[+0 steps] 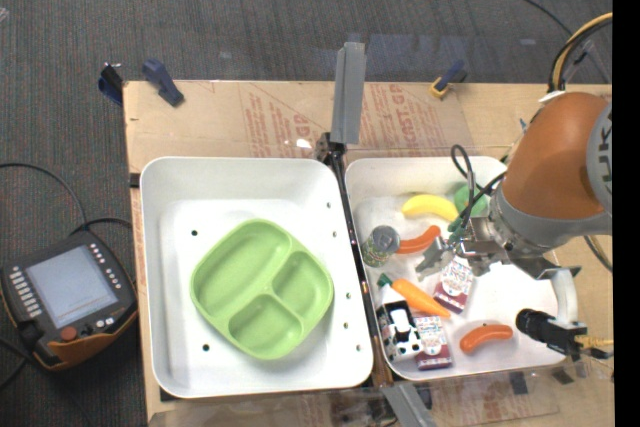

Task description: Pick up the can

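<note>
Camera view looks down on a worktop (pixel 250 115) covered with brown cardboard and carrying two white bins side by side. The left bin (pixel 170 205) holds a green divided plate (pixel 262 288) lying flat near its middle. The right bin (pixel 520 315) holds the clutter.

The can (pixel 384 241) stands at about 9 o'clock in the right bin, close to the wall shared with the left bin, its grey top facing up. Just beside it at 3 o'clock lies an orange sausage (pixel 420 239), and above that, toward 1 o'clock from the can, a yellow banana (pixel 430 207). At 5 o'clock from the can lies a carrot (pixel 418 297), and below that a black-and-white box (pixel 400 325) next to a small printed packet (pixel 432 337). A second orange sausage (pixel 486 337) lies toward 5 o'clock in the bin.

The arm, with its orange band (pixel 555 160), reaches in from 3 o'clock. Its pincer (pixel 440 255) hangs over the middle of the right bin, near a red-and-white carton (pixel 455 283) and apart from the can. I cannot tell whether the pincer is spread or closed; nothing is seen gripped in it.

A teach pendant (pixel 65 300) sits on the floor at 9 o'clock of the worktop.
</note>
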Robot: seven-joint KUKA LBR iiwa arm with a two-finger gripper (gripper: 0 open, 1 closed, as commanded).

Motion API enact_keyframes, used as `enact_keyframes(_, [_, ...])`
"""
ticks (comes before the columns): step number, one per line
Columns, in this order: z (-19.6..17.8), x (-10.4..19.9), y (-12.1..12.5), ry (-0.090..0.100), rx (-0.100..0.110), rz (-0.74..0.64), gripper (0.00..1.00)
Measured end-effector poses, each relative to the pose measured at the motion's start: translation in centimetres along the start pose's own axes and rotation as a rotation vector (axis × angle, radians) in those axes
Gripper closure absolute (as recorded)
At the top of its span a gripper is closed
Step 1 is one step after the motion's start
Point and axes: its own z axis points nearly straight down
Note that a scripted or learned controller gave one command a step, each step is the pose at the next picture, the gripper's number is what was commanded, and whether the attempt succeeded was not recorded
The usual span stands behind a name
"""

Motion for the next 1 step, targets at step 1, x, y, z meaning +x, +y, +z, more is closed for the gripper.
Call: enact_keyframes(1, [8.68,-0.73,-2.59,0.001,-0.002,0.305,0.00])
